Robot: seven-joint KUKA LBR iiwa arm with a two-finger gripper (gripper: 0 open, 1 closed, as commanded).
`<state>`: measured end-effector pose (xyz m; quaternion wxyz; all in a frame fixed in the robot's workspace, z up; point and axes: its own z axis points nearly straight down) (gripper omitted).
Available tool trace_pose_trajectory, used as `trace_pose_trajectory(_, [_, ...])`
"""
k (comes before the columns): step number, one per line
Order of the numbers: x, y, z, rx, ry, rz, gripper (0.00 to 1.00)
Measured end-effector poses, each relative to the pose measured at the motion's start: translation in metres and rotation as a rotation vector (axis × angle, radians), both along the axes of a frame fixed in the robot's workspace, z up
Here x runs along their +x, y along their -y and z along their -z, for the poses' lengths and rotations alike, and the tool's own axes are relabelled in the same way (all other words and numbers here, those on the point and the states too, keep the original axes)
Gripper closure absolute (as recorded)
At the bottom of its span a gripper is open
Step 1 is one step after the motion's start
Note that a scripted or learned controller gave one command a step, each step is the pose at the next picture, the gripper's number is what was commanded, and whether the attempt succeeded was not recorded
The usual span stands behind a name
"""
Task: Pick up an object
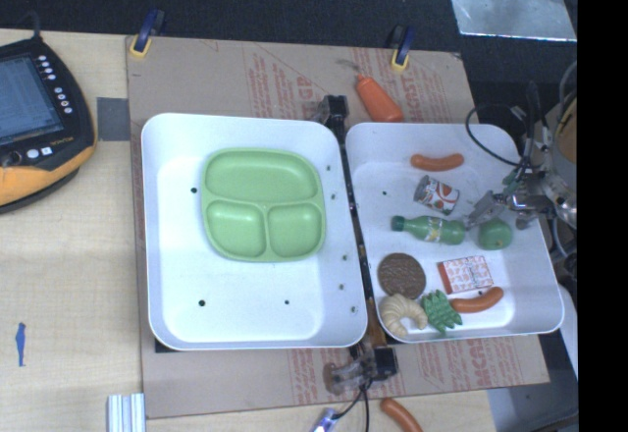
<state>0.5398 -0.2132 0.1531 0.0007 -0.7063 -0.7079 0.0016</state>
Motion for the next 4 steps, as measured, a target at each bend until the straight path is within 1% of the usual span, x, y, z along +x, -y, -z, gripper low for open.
trace_pose_trajectory(1, [0.054,-0.046,0.049,-0.001,0.0,-0.005,0.0])
trace_pose_trajectory(2, [0.054,-0.044,0.038,-0.003,0.0,-0.007,1.0])
trace_pose_trajectory(3, [0.054,-0.044,0.038,-0.004,0.0,-0.008,0.0])
trace_pose_trajectory(4, [0.117,-0.052,0.061,0.001,0.001,-0.001,0.0])
